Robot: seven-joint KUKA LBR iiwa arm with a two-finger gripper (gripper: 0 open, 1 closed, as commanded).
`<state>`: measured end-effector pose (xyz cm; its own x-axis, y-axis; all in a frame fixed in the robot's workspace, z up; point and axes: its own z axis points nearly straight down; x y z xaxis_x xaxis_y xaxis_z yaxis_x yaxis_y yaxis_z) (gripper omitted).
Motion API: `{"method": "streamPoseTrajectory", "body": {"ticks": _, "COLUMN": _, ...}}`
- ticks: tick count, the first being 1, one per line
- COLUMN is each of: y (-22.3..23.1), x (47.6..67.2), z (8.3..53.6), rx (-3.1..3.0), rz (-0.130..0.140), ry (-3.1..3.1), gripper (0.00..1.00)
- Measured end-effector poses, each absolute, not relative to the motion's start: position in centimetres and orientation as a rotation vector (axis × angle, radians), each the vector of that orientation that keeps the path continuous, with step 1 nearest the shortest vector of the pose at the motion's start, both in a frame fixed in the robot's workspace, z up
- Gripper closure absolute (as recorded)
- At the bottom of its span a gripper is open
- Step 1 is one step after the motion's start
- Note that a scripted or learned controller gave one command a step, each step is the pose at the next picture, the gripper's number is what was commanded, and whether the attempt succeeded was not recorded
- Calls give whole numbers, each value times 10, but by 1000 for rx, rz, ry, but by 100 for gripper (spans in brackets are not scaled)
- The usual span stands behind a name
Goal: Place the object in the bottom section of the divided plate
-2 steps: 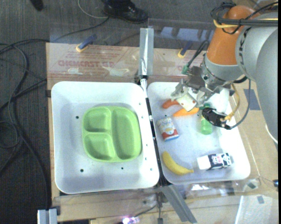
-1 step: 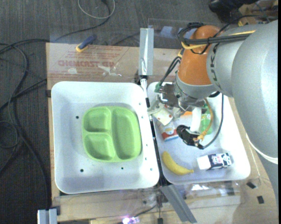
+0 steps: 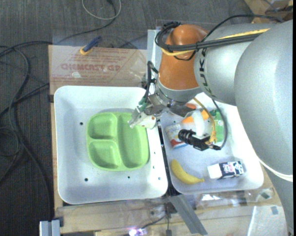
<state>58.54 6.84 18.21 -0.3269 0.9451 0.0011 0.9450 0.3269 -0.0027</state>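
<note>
The end effector (image 3: 140, 116) hangs over the upper right rim of the green divided plate (image 3: 118, 141); its grip state I cannot tell. All plate sections look empty, so placing remains.

Grey arm (image 3: 255, 68), orange wrist band (image 3: 179, 58), looping black cables (image 3: 221, 23).

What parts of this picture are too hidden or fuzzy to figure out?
- Gripper, camera view: small and blurred against the green divided plate; whether anything sits between its tips cannot be told.
- Items in the right bin, camera view: the arm covers the far part, so the heap under it is partly hidden.
- Small carton, camera view: its print is too small to read.
- Banana: plainly seen.
</note>
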Motion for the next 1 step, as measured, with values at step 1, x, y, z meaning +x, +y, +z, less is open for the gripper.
{"method": "streamPoseTrajectory", "body": {"ticks": 1, "y": 68, "x": 585, "z": 182, "rx": -1821, "rz": 2, "ry": -2556, "gripper": 0}}
